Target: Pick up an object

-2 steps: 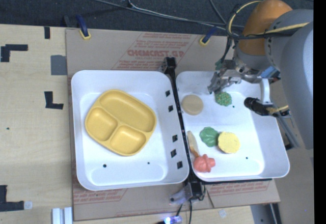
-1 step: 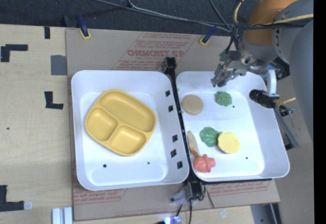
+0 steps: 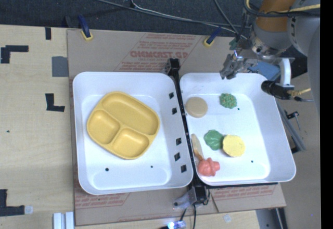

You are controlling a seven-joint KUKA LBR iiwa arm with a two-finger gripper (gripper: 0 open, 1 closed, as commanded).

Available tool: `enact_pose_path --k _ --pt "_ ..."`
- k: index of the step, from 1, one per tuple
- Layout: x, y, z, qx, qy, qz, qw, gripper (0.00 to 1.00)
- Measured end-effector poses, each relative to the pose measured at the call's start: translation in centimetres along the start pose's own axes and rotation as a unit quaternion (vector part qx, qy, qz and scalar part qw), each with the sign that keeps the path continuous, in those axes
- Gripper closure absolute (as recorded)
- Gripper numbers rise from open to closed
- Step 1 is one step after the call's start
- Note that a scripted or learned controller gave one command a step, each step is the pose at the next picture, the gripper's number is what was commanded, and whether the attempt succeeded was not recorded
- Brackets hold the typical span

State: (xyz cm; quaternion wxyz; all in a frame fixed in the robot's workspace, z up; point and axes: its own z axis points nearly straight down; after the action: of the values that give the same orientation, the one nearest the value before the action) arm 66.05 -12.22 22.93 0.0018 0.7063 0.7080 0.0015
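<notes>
Right now the reaching step is being done: the gripper (image 3: 229, 71) is being held high, and whether it is open cannot be told. The green broccoli toy (image 3: 227, 100) is lying just below, waiting to be grabbed.

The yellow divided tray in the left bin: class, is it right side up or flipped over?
Right side up. The yellow tray shows three hollow compartments facing the camera.
</notes>
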Motion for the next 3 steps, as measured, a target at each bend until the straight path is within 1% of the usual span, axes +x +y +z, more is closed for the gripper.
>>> enact_pose_path --k 1,2,3 --pt "0.0 0.1 -2.3 0.002 0.000 0.001 1.0000 1.00" --pt "5.5 -0.3 -1.3 0.004 0.001 -0.002 1.0000 1.00" --pt "11.7 -2.2 -1.0 0.004 0.001 -0.002 1.0000 1.00"
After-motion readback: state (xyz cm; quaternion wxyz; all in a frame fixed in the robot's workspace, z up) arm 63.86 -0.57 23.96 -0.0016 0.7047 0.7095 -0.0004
